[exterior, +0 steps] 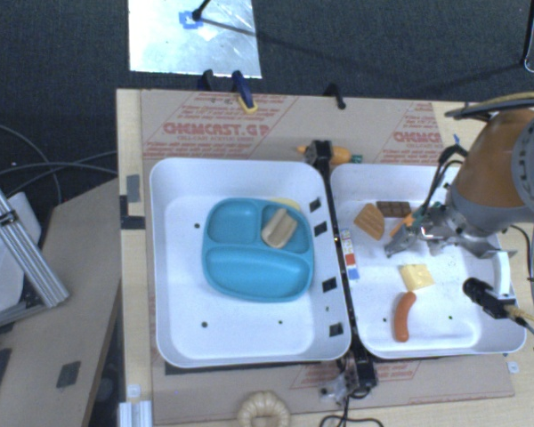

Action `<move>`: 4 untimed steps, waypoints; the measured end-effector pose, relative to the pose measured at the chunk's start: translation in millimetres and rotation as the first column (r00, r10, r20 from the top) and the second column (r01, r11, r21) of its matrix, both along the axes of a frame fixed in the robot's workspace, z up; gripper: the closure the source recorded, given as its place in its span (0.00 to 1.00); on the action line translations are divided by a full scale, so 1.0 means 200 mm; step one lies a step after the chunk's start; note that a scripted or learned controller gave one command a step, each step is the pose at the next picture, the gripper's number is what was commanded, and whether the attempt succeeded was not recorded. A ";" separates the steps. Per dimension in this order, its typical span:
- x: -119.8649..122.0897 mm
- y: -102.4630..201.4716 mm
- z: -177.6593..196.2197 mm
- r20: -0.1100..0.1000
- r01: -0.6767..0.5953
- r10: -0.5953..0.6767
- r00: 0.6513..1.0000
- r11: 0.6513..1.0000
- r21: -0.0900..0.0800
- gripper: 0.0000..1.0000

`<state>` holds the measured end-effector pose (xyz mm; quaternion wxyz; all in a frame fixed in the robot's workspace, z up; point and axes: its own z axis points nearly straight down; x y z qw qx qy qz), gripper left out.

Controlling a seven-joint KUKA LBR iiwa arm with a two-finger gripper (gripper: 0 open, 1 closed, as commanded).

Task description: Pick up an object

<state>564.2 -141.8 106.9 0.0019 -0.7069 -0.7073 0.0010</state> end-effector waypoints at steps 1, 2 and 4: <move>0.00 0.00 -0.12 0.003 0.000 0.000 1.000 1.000 -0.001 0.00; 0.01 0.00 -0.06 0.007 0.001 -0.001 1.000 1.000 -0.002 1.00; 0.04 0.02 0.49 0.011 -0.004 0.004 1.000 1.000 -0.003 1.00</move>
